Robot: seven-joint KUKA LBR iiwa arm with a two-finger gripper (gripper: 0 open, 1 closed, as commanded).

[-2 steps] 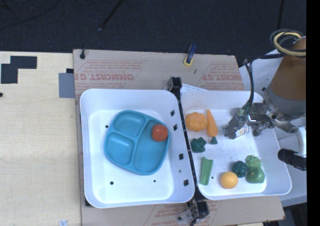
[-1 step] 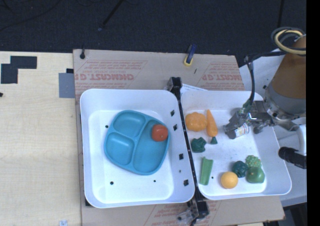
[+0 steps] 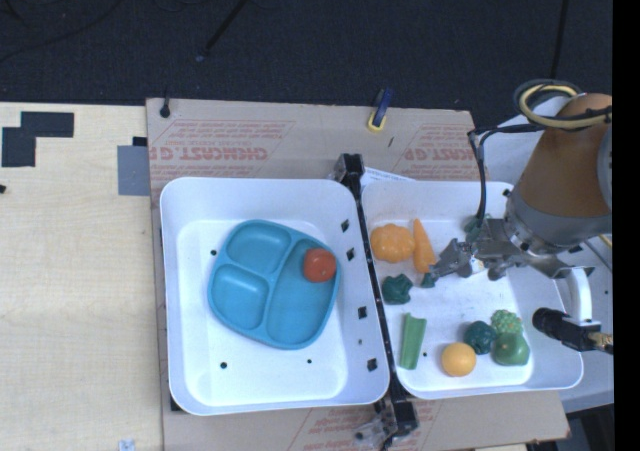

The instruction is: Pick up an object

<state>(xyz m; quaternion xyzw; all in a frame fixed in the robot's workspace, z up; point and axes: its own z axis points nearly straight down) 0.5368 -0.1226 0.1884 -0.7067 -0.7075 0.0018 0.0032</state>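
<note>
Orange plastic is catching the eye first in the right bin (image 3: 560, 379): an orange carrot (image 3: 423, 244) is lying just beside a lumpy orange piece (image 3: 392, 242), near the bin's inner wall. The gripper (image 3: 452, 261) is hanging low over this bin, its dark tips sitting just to the right of the carrot and above a small dark green piece (image 3: 397, 288). Whether the fingers are parted or closed I cannot tell (they are reading as one dark tangle from this slant), and nothing is showing between them, so I am judging the hand to be carrying nothing.

Further along the same bin, a green stick (image 3: 412, 341) is lying upright in the view, a yellow-orange ball (image 3: 458, 359) is resting near the front wall, and a green cluster (image 3: 500, 336) is sitting beside it. In the left bin (image 3: 190, 339), a blue divided plate (image 3: 270, 284) is holding a red ball (image 3: 319, 265) in one compartment.

The carrot is looking like the nearest candidate. As toy food it is probably light, stiff and somewhat slick, and its taper is likely to let it squirt out of a pinch near the tip. Taking it across the thicker end, with the jaws square to its long axis, seems the safer hold. Its neighbour is touching or nearly touching it, so one finger may be bumping that piece on the way down.
</note>
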